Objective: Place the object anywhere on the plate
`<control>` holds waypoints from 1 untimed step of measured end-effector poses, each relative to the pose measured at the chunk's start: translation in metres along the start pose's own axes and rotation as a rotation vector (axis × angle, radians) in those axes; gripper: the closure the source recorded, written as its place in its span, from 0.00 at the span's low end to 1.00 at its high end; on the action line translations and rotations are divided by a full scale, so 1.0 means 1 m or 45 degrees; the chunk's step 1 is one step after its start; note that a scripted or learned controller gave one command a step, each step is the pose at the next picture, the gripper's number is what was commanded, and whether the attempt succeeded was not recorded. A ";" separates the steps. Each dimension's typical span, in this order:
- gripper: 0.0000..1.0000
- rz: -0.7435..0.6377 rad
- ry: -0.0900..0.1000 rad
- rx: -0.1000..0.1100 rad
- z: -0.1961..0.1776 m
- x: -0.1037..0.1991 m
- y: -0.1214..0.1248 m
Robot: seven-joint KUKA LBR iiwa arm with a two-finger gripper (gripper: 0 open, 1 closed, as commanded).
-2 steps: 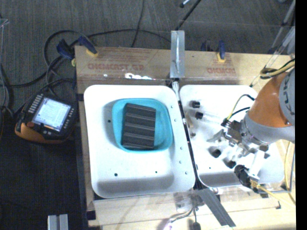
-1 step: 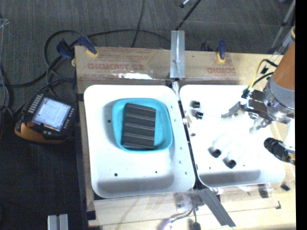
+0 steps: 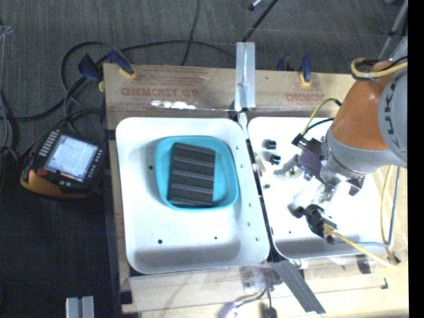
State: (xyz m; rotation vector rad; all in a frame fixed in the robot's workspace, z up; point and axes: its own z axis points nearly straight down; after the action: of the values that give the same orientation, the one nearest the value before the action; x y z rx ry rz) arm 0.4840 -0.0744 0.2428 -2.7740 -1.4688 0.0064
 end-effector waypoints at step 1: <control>0.00 0.114 -0.002 -0.004 -0.022 -0.068 0.045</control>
State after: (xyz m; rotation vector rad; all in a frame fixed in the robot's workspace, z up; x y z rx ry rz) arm 0.4831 -0.1563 0.2651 -2.8403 -1.3443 0.0072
